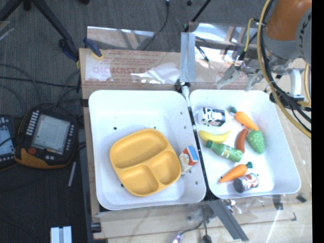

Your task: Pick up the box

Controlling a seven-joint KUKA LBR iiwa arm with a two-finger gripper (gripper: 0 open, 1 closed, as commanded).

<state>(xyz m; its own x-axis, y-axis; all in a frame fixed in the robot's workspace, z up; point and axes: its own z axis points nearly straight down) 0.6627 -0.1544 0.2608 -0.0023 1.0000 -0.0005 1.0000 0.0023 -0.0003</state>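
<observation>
The box (189, 158) lies in the left bin (101, 135), touching the yellow tray's (144, 161) right edge. The end effector (242, 75) hovers far right, fingers spread wide, so the box lies well nearer and leftward.

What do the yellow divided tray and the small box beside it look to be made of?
The yellow tray looks like moulded plastic with a smooth, slightly glossy finish: uniform colour, rounded compartment edges. The box appears to be printed cardboard, a small carton with flat faces and coloured graphics, though its small size in the view leaves that uncertain.
</observation>
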